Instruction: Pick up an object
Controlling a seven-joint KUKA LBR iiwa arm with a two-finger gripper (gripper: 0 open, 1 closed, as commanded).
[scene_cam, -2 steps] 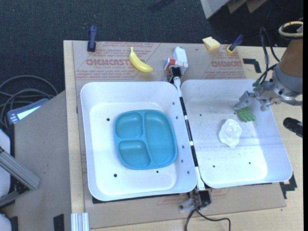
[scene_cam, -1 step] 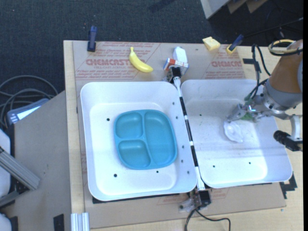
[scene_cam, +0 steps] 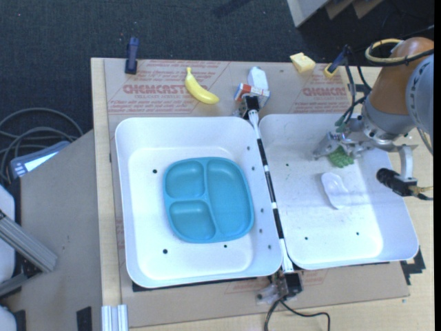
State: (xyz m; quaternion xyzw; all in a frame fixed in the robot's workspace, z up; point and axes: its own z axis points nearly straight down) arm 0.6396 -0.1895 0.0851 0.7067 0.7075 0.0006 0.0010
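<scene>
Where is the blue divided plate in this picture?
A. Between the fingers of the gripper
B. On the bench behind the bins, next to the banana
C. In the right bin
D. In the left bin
D. The blue plate lies flat in the middle of the left bin, while the gripper is over the right bin, above a small green thing.

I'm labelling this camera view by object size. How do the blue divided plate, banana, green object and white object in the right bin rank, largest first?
1. blue divided plate
2. white object and banana: look alike in size, so unranked
3. green object, partly hidden under the gripper, so unsure
</scene>
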